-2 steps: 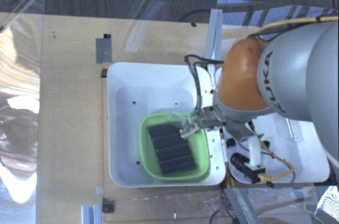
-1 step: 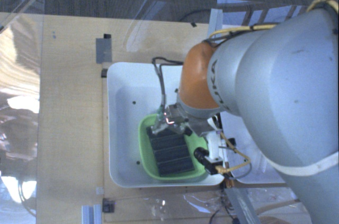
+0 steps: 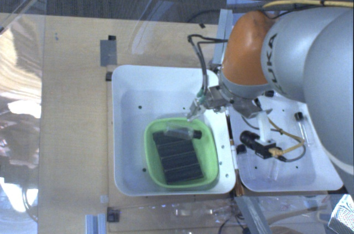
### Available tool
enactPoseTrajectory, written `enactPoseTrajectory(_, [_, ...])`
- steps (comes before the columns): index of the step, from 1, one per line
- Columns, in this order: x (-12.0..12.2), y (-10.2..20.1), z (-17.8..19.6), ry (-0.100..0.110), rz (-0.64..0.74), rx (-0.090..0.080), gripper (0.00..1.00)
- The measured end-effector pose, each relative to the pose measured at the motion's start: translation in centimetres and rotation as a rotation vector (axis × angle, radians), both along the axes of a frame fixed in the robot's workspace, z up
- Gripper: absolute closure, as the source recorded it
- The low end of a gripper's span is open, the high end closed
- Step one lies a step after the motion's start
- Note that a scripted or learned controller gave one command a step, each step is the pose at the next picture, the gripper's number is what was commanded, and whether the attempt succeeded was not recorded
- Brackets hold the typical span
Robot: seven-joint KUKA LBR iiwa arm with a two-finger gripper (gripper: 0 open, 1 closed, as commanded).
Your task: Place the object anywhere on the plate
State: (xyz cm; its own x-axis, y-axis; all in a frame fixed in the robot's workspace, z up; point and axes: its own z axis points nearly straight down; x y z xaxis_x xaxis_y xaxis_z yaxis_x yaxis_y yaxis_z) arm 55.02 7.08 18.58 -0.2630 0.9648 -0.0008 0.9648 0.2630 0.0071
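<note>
A green square plate (image 3: 152,164) sits in the front half of the left white bin (image 3: 130,117). A black ribbed rectangular block (image 3: 178,160) lies on the plate. Just behind it, near the plate's far rim, rests a small translucent grey piece (image 3: 180,130) with a dark end. My gripper (image 3: 196,110) hangs over the plate's far right corner, just above that piece and close to it. I cannot make out anything held in the gripper.
The arm's grey body and orange band (image 3: 249,56) cover much of the right bin (image 3: 293,180). A small black item (image 3: 298,115) and a thin clear stick (image 3: 302,130) lie in the right bin. The bins' shared wall stands just right of the plate.
</note>
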Motion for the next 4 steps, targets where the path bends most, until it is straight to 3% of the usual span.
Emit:
enactPoseTrajectory(1, [2.5,-6.5,0.0,-0.001,-0.006,-0.001,0.00])
enactPoseTrajectory(2, [3.9,-0.3,-0.1,0.001,0.000,0.000,0.00])
enactPoseTrajectory(3, [1.9,5.4,4.1,-0.002,0.190,0.000,0.00])
enactPoseTrajectory(4, [2.6,5.9,4.1,-0.002,0.314,-0.002,0.00])
